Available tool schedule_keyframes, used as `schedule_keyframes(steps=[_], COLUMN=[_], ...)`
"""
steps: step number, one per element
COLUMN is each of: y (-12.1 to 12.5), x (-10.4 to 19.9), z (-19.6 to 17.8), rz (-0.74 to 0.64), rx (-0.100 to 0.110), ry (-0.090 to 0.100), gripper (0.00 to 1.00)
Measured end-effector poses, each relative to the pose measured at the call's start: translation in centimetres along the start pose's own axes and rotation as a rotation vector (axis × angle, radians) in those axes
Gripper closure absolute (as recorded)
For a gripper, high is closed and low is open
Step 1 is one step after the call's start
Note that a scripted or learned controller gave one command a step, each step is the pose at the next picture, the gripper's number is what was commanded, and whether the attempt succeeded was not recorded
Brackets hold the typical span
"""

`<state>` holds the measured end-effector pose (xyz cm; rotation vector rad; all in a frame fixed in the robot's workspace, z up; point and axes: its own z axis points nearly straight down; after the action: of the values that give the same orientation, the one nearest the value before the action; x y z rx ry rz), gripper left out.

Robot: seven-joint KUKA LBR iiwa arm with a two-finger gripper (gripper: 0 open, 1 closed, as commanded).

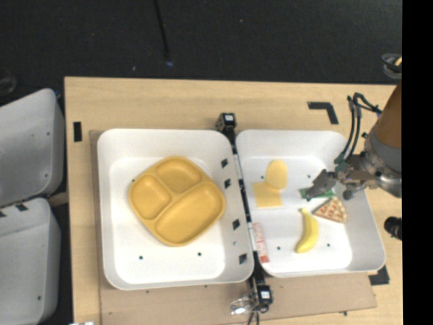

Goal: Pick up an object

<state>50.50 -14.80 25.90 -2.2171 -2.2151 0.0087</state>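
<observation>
The right bin (291,144) holds a yellow banana (308,234), a pizza slice (331,210), a pale yellow cheese-like block (268,195) and a rounded yellow piece (276,172). My gripper (323,188) hangs over the right part of this bin, just above and left of the pizza slice. Its dark fingers (312,191) point left and are spread apart, and nothing sits between them. The arm comes in from the right edge.
The left bin (108,181) carries a yellow divided plate (177,199) near its middle. A ridge with black clips (238,181) separates the two bins. Cables (353,124) loop above the wrist. Wooden bench surface surrounds both bins.
</observation>
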Motion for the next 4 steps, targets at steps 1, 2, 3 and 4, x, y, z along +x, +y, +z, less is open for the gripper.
schedule_keyframes(steps=[1, 2, 3, 4], y=[0.2, 0.9, 0.4, 0.3], x=[0.0, -0.9, -0.3, -0.4], z=[-0.5, 4.6, 10.6, 15.9], rz=[-0.002, 0.000, 0.001, 0.001], rx=[-0.011, -0.006, -0.005, -0.005], ry=[-0.002, -0.002, -0.001, -0.001], gripper=[0.00, 0.00, 0.00, 0.00])
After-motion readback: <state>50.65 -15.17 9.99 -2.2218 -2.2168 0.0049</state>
